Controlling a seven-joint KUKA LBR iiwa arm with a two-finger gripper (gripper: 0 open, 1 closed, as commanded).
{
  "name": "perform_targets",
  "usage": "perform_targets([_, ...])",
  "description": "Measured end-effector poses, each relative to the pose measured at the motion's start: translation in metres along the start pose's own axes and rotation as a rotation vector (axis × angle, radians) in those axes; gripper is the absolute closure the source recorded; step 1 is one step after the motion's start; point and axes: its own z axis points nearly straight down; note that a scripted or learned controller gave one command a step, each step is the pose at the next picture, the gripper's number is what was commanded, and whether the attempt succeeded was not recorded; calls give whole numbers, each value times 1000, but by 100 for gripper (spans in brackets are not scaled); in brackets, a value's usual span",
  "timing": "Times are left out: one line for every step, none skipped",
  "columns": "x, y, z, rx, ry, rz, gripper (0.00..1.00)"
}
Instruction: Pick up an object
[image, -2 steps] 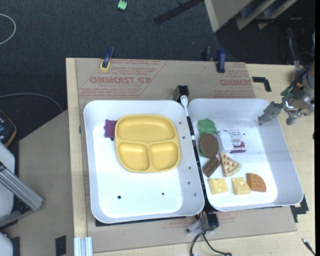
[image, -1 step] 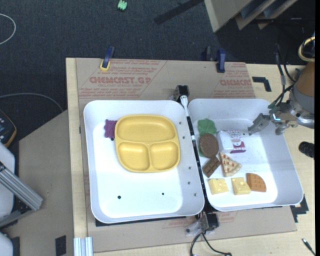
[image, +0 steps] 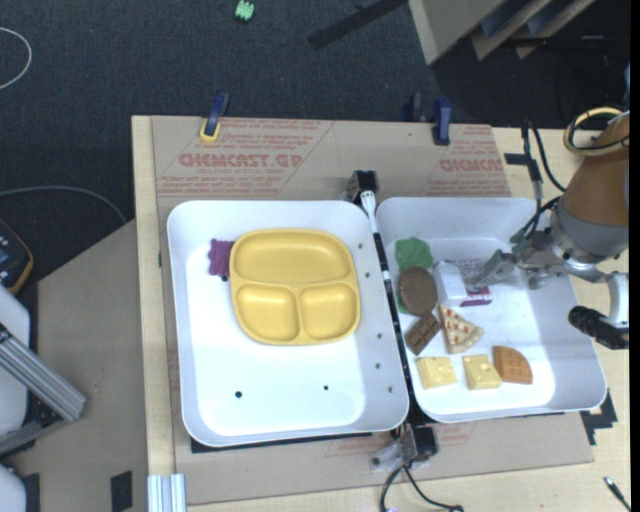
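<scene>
The right bin holds several toy foods: a green leafy piece, a brown round cookie, a dark chocolate bar, a pizza slice, two yellow cheese cubes and a brown toast. A white packet with a purple stripe lies in the bin's middle. My gripper comes in from the right and hangs low right at the packet's right edge. The arm's orange band is above it.
The left bin carries a yellow three-compartment plate with a purple toy at its left side. A divider with clips separates the bins. Cables run along the right bin's far right.
</scene>
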Motion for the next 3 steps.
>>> perform_targets([0,2,12,-8,-1,0,0])
perform_targets([1,5,-1,-18,0,-1,100])
perform_targets([1,1,-45,-12,-6,0,100])
